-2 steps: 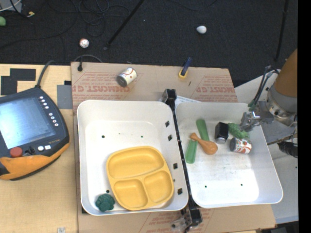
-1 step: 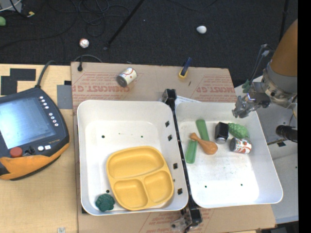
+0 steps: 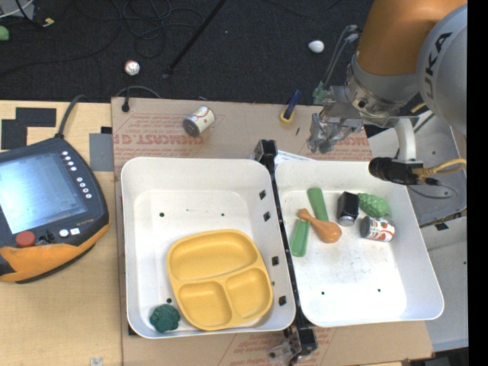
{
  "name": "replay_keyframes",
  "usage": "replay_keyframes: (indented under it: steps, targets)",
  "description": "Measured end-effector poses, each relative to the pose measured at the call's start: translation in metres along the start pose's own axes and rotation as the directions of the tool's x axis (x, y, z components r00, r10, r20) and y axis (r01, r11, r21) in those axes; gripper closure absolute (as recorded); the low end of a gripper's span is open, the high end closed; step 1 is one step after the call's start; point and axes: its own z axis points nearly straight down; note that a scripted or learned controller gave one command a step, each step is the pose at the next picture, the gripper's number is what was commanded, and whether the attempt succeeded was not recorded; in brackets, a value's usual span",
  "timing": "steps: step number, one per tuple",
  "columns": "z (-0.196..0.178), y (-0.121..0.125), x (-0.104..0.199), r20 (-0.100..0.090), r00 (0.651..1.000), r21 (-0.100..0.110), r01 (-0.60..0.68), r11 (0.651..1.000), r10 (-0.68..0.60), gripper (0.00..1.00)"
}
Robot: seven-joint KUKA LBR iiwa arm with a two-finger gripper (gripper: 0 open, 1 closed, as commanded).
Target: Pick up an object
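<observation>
My gripper (image 3: 326, 139) hangs above the far edge of the right bin (image 3: 415, 296), below the orange wrist band; its fingers look empty. In the right bin lie a green stick (image 3: 316, 202), a second green stick (image 3: 300, 237), an orange wooden spoon (image 3: 322, 226), a black cylinder (image 3: 348, 207), a green bumpy toy (image 3: 374, 203) and a small red and white can (image 3: 378, 229). All of them sit below and slightly right of the gripper.
The left bin (image 3: 145, 197) holds a yellow divided plate (image 3: 219, 279) and a dark green lump (image 3: 164, 318). A small can (image 3: 199, 120) and a blue-yellow tool (image 3: 290, 108) lie on the cardboard behind the bins. A teach pendant (image 3: 46, 200) rests at the left.
</observation>
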Motion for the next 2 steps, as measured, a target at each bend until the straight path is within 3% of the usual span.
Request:
replay_keyframes:
  steps: [1,2]
  targets:
    - [0.001,-0.073,-0.02,0.004,1.0,0.012,-0.018,1.0,0.018,1.0]
    - [-0.084,-0.166,0.044,0.002,1.0,0.006,-0.007,1.0,0.007,1.0]
